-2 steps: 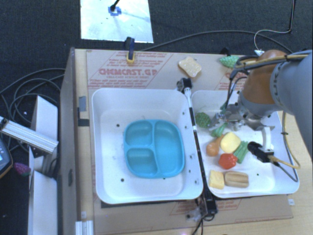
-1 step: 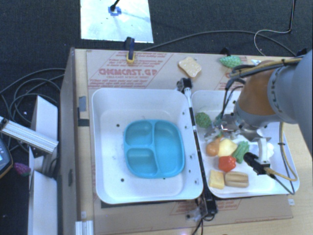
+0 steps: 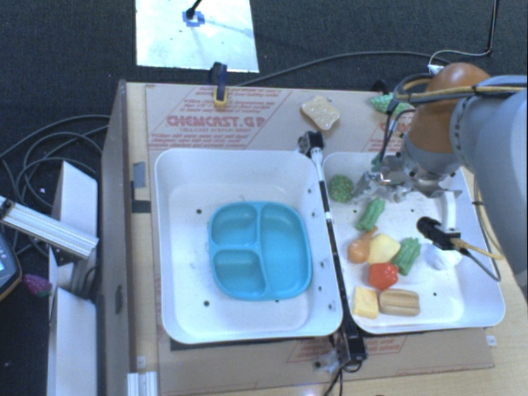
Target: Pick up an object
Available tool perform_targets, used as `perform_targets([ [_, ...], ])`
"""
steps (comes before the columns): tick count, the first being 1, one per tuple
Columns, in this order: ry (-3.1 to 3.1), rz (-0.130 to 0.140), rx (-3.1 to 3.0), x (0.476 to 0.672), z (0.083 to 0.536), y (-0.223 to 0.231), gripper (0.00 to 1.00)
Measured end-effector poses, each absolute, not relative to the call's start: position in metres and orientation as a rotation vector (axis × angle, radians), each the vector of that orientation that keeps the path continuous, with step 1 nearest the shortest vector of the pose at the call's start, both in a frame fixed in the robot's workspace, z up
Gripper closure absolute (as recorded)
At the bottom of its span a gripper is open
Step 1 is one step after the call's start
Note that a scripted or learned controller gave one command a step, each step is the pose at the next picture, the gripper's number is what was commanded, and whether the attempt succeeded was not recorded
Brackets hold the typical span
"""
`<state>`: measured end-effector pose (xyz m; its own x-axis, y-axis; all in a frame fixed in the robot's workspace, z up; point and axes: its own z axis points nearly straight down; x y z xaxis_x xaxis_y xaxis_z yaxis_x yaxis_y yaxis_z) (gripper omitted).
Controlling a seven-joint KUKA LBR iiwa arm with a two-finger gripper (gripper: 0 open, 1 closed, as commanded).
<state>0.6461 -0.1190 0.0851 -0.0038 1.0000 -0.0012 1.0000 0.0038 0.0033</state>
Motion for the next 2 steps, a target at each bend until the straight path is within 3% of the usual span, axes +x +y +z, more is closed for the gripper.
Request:
perform_targets([
  [1,2.224,0.001,2.218,0.604,0.084,-0.088,0.00],
  [2,2.222,0.000,2.220,0.551,0.084,-0.085,0.00],
])
